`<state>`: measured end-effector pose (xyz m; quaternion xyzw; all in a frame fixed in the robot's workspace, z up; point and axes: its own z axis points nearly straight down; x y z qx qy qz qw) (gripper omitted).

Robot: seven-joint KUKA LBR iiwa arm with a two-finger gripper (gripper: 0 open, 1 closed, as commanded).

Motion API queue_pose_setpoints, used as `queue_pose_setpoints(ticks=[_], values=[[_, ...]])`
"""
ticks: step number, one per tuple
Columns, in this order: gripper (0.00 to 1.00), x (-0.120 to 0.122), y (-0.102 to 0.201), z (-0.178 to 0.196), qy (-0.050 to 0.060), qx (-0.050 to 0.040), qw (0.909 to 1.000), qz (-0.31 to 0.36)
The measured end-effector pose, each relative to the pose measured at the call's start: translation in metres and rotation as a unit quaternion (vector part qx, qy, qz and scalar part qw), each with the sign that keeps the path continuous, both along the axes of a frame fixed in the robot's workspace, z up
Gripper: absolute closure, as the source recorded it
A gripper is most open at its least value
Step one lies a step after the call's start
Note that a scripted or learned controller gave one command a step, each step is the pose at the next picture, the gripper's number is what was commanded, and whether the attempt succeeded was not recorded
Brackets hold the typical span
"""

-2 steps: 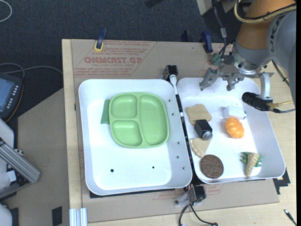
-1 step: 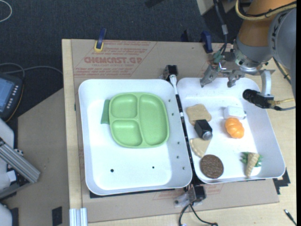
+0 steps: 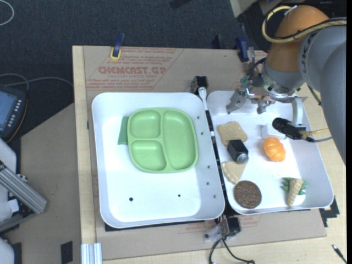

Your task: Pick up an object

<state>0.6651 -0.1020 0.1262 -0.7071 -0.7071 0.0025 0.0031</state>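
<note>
Grey and orange, the arm point(image 3: 308, 37) reached down over the right bin's point(image 3: 316, 169) far edge; gripper point(image 3: 248, 102) fingers stood apart, holding nothing.

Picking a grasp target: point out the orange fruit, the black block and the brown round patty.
orange fruit point(image 3: 274, 149), camera view, middle of its skin
black block point(image 3: 238, 150), camera view, top face
brown round patty point(image 3: 247, 193), camera view, centre
</note>
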Motion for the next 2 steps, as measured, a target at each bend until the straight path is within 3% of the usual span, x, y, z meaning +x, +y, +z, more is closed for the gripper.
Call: queue_pose_setpoints(ticks=[1,2], values=[[0.00,-0.001,0.001,-0.044,-0.001,-0.0001,1.0000,0.000],[1.00,0.001,0.001,-0.030,-0.005,-0.0005,1.0000,0.000]])
